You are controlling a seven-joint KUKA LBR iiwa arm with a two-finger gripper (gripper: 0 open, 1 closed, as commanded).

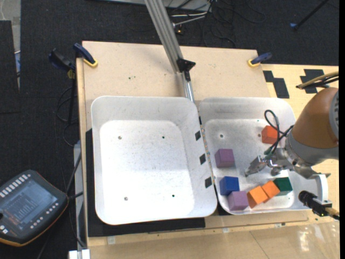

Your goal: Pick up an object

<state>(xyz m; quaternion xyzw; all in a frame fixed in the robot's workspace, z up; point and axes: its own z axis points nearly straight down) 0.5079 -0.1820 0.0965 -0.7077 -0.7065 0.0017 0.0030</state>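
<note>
Several small blocks lie in the right bin [243, 108]. A purple cube [225, 157] sits near its middle left. In front of it, along the bin's front edge, are a blue cube [229, 185], a second purple cube [238, 200], two orange blocks [263, 192] and a green block [283, 185]. Another orange block [268, 135] lies farther back, at the right. My gripper [255, 168] hangs low over the bin floor between the first purple cube and the orange-green cluster, pointing left. I see no block in it.
The left bin [145, 158] adjoins the right one along a shared rim. A slanted metal pole [167, 31] comes down to the back of the bins. Clamps [86, 55] sit at the bench's back corners. A teach pendant [27, 206] lies on the floor at lower left.
</note>
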